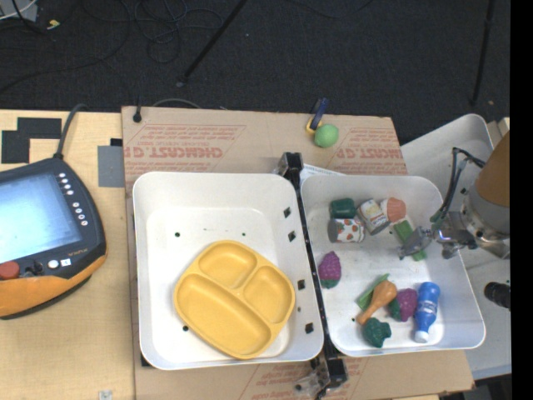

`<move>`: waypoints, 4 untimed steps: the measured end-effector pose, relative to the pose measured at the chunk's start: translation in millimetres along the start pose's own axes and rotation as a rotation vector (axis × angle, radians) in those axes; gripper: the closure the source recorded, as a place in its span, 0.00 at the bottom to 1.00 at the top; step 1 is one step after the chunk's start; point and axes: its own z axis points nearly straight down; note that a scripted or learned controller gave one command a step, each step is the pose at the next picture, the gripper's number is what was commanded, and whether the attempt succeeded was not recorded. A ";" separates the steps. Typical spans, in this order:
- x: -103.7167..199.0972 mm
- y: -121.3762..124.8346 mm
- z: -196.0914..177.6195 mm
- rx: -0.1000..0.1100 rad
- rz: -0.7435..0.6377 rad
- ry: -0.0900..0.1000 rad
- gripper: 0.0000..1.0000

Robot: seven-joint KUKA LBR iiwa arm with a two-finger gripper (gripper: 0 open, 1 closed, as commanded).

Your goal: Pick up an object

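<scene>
Right now your gripper (414, 247) hovers by the right bin's (463, 337) edge, apparently near a green toy (405, 232); finger state unclear.

This is a robot lab. A teach pendant (43, 232) with a screen lies at the desk's (50, 340) left edge, cables (166, 15) trail over dark carpet behind, and two white bins (216, 198) sit on flattened cardboard (208, 140), one holding toy food (383, 294).

Glossy yellow plastic tray (235, 298), smooth white plastic bins (150, 223), matt brown cardboard (208, 144)
</scene>
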 end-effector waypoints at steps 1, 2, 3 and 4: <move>2.0 -3.4 -1.1 0.015 0.002 0.010 1.00; 160.5 -35.5 -98.3 0.003 -0.018 0.011 1.00; 187.7 -65.8 -167.7 0.004 -0.006 0.005 1.00; 277.2 -64.5 -255.7 0.000 -0.010 0.004 1.00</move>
